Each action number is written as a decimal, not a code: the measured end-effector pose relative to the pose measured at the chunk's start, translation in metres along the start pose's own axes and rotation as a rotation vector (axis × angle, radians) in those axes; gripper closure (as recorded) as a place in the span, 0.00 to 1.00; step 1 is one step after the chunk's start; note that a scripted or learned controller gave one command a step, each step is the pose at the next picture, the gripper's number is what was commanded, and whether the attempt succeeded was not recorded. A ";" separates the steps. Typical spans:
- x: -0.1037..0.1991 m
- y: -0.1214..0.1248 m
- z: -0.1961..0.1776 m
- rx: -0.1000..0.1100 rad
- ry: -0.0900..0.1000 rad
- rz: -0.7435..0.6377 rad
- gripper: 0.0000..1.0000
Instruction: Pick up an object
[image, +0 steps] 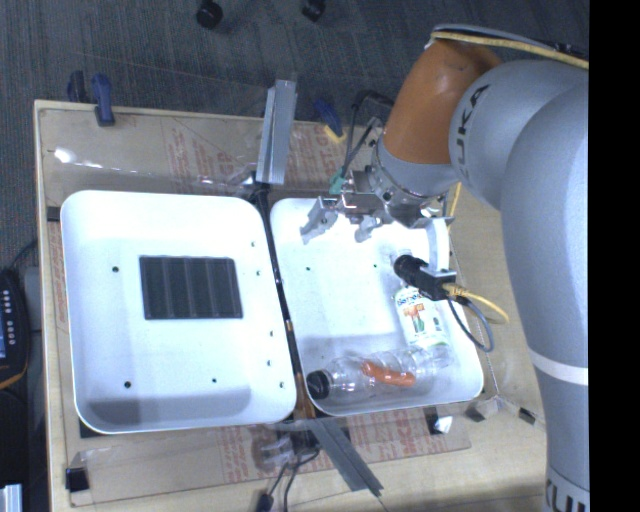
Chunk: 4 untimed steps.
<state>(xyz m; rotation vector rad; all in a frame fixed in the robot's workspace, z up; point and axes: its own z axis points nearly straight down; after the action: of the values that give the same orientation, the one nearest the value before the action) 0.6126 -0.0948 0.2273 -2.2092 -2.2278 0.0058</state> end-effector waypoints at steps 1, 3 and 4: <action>-0.057 -0.020 0.064 0.001 0.000 0.190 0.00; -0.109 -0.046 0.019 -0.001 0.001 0.070 0.00; -0.112 -0.057 0.019 0.000 0.002 -0.064 0.00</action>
<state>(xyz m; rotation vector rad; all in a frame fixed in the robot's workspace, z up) 0.5564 -0.2068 0.2089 -2.1360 -2.2960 0.0037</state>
